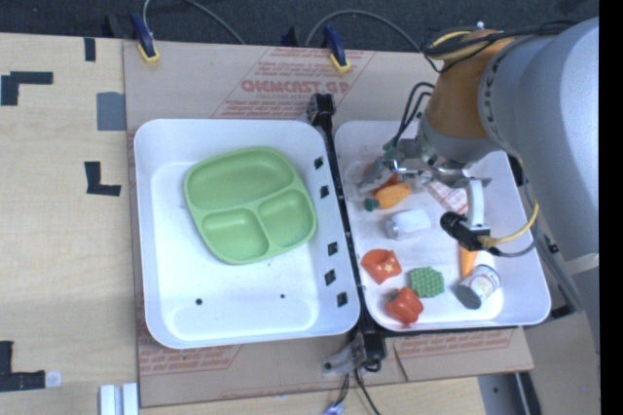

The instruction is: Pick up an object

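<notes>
1. You see the grey arm reaching in from the right, its orange band above the wrist, with the gripper lowered into the right bin near that bin's far left part.
2. The jaws are down among the objects; you cannot tell from this angle whether they are wide, narrow, or holding anything.
3. Just below the jaws lies an orange carrot-like piece, touching or almost touching them; whether it sits between them cannot be made out.
4. A little further toward you from the jaws rests a small grey-white block, close beside the carrot-like piece.
5. To the right of the jaws lies a red-and-white patterned packet, partly under a white bracket on the wrist.
6. Nearer to you than the jaws, a red tomato-like piece, a green bumpy piece and a second red piece sit in a loose cluster near the bin's front edge.
7. Right of that cluster a small tin-like can lies tilted, with a small orange piece just behind it.
8. Well to the left of the jaws, across the divider, the left bin holds a green sectioned plate.
9. Both bins sit on a cardboard sheet on the worktop.
</notes>
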You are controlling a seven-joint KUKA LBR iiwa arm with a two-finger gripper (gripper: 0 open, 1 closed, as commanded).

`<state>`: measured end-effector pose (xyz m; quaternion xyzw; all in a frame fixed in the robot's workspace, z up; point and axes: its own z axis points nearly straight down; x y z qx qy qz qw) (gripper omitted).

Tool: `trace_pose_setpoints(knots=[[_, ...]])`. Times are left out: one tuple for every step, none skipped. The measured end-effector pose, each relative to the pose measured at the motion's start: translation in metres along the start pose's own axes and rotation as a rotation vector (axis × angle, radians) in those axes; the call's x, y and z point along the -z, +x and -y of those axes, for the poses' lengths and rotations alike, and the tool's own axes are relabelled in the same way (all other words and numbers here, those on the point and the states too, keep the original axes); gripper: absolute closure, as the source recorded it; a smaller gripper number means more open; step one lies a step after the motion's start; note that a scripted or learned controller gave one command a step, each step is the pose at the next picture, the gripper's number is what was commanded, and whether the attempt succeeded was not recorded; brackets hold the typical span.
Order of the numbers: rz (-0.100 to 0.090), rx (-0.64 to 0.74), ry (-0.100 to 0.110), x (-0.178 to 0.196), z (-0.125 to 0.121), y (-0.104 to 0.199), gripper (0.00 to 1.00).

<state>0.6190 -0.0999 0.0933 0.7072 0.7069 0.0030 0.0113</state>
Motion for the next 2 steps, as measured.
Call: trace_pose_setpoints(knots=[[0.000,0.001,0.000,0.009,0.000,0.000,1.00],[-0.013,0.004,0.019,0.093,0.004,0.059,1.00]])
